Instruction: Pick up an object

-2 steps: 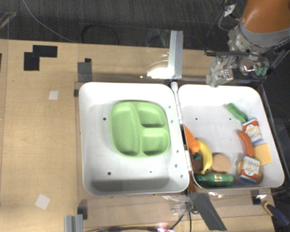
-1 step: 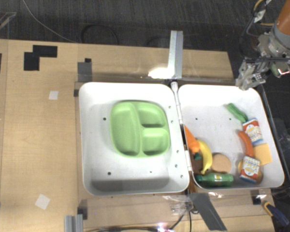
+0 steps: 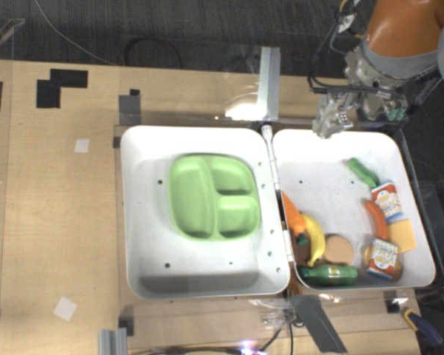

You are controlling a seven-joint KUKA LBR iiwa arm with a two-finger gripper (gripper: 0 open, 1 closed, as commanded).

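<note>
Upper right of the frame, the gripper (image 3: 333, 121) hangs at the far rim of the right bin (image 3: 333, 191); I cannot tell its state. The arm (image 3: 403, 21) rises behind it. Toy food, including a banana (image 3: 314, 239), lies lower right.

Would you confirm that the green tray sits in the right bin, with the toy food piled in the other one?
Not quite: the camera view shows the green tray in the left bin. The toy food, such as the banana, lies in the right bin.
</note>
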